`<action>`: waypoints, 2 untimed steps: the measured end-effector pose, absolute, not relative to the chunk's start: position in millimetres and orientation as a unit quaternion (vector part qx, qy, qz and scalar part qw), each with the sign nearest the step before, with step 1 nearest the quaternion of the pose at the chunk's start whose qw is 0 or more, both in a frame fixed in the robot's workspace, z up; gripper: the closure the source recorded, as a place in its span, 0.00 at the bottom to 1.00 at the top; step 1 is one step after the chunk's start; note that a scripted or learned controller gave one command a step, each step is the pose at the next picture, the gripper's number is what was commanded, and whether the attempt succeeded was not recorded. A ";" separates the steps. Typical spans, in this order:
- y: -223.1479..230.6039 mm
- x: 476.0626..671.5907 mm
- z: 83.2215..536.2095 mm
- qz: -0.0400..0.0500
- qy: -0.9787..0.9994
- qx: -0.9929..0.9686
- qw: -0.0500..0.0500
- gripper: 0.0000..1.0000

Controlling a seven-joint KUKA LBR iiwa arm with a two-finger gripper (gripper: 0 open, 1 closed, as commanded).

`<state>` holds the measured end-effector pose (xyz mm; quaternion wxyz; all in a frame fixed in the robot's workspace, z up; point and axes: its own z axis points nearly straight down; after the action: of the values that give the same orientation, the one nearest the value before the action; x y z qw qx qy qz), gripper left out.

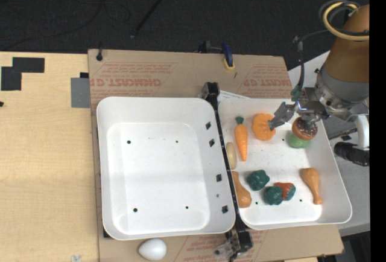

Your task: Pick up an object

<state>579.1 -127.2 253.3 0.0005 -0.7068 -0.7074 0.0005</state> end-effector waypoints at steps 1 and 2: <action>-116.4 618.6 105.4 0.000 -0.707 -0.707 0.000 0.00; -82.0 644.8 90.2 0.000 -0.708 -0.706 -0.002 0.00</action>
<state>644.8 -82.0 90.2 -0.0023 -0.7061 -0.7081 0.0005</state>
